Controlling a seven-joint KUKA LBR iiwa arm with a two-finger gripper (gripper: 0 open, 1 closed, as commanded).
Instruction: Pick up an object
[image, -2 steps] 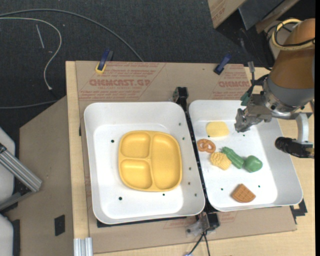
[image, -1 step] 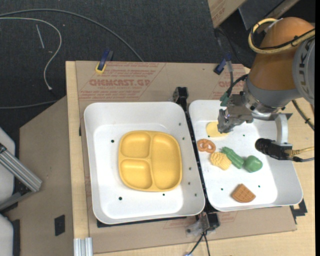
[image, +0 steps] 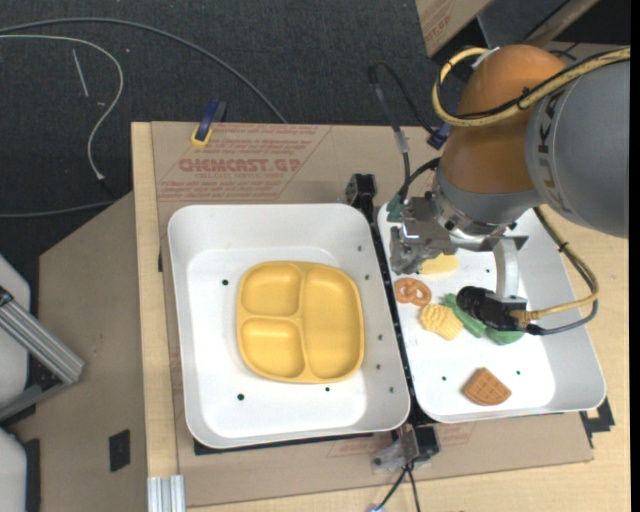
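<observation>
The end effector hangs low over the right bin, at its near-left corner close to the wall shared with the left bin. From above its body hides its tips, so I cannot tell whether it is wide or narrow, and nothing is seen held in it.

The candidates lie close around it:
- A pale yellow piece is just beside it, on the side toward the arm.
- A brown pretzel is just below it in the view.
- A ridged yellow piece lies a little beyond the pretzel.
- A green item and a tan waffle-like biscuit lie farther off.

The yellow divided plate sits across the wall, well apart.

Judging from this, the pale piece or the pretzel is the likely target. To do the grasp well, the end effector should centre over one item alone. It should keep clear of the bin wall, descend straight, and close across the narrower side. The pretzel's closeness to the wall could block one side, so the pale piece looks the easier choice.
</observation>
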